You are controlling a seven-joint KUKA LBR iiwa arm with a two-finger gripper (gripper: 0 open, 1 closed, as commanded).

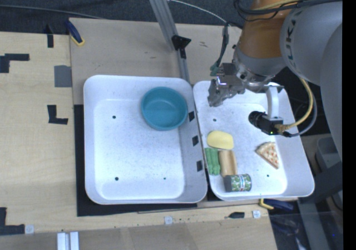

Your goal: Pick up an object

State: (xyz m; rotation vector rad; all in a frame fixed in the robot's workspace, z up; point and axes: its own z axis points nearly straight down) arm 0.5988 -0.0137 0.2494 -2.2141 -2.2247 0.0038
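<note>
My gripper (pixel 216 98) hangs over the far left corner of the right bin (pixel 295 179), above bare bin floor. Nothing shows between its tips. A yellow rounded piece (pixel 220 140) lies a short way in front of it. Just nearer are a green ridged piece (pixel 212 161) and a tan cylinder (pixel 227 162), side by side. A small can with a green label (pixel 238 182) lies on its side at the bin's front. An orange pizza-slice toy (pixel 268 154) rests toward the right.
A blue bowl (pixel 163 108) stands upright at the far right of the left bin (pixel 105 148). A slanted metal pole (pixel 164 18) crosses behind the bins. The grey arm with its orange band (pixel 272 15) reaches in from the upper right.
</note>
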